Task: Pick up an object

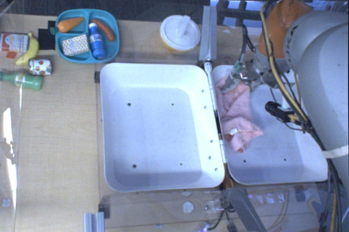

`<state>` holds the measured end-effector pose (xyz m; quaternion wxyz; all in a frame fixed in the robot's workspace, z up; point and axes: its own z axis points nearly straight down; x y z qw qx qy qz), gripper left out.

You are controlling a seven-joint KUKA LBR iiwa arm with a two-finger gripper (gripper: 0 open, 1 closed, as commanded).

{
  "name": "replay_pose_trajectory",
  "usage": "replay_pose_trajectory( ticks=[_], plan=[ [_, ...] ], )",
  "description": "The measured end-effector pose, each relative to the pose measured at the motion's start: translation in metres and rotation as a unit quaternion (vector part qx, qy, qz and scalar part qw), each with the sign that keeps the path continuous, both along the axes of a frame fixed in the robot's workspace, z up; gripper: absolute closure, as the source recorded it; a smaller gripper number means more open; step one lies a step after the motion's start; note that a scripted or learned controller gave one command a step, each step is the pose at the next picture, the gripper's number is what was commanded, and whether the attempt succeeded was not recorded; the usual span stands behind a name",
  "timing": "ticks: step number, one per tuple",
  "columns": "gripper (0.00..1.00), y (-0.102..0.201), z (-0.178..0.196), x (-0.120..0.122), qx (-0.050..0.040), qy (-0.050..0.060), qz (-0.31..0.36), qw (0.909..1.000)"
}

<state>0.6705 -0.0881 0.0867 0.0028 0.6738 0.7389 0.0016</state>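
Pink crumpled cloth (238,116) lies on the floor of the right-hand shallow white bin (283,168), against its left wall. Gripper (240,73) sits low over the cloth's upper end; its grip cannot be judged. Lifting looks not yet done.

Two white bins stand side by side, the left bin (158,127) and the right bin (283,162). One pink cloth (238,116) lies in the right one. Beyond them sit one blue divided tray (112,34), one lidded white cup (180,33), one banana (30,49), one small can (40,66) and one green bottle (23,80).
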Motion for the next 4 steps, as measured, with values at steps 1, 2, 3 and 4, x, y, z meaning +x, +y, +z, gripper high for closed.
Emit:
replay_pose_trajectory(
  ticks=[1,2,3,4],
  plan=[
    [0.00,0.016,0.098,-0.002,0.0006,0.003,-0.110,0.9939],
    [0.00,0.002,0.008,-0.001,0.0008,0.002,-0.062,0.9981],
    [0.00,-0.067,0.001,0.000,-0.0009,0.000,0.017,0.9999],
    [1.00,-0.064,0.011,0.001,-0.0005,-0.001,0.020,0.9998]
  ],
)
